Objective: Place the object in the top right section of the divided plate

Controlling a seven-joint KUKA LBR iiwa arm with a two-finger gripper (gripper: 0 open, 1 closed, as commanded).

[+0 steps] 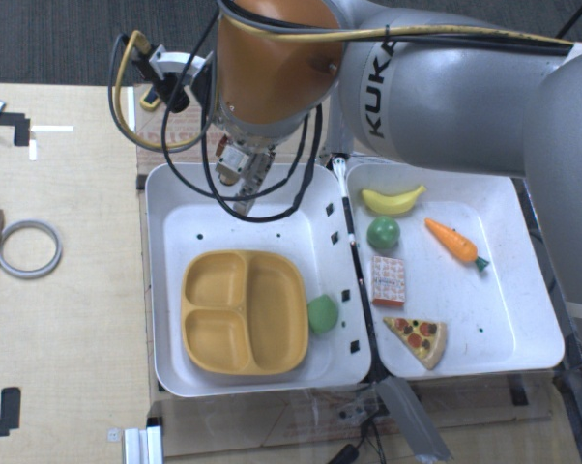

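**Finding: object lies beside the plate, not on it; pickup still to be made**

The likeliest task object is the small green piece [322,314]. It lies on the floor of the left bin [291,235], touching or just beside the right rim of the yellow divided plate [276,307]. Its shape is too blurred to name, so this identification is provisional. All three sections of the plate are bare. I take the long section on its right side, at its upper end, to be the target.

The gripper [243,177] hangs over the far end of the left bin, above the plate and well apart from the green piece. Whether it is released or clenched cannot be told from this slant. Nothing is seen in it.

Recommendations for the step in hand:
- Come down on the green piece from directly above, with the jaws across its free sides. The plate rim crowds one flank and the bin wall is near the other.
- Avoid nudging the plate, which may slide on the bin floor.
- Lift clear of the rim before crossing to the target.

The right bin [504,259] holds a banana [392,199], green ball [383,231], carrot [452,242], small box [388,281] and pizza slice [417,338]. All are apart from the work.
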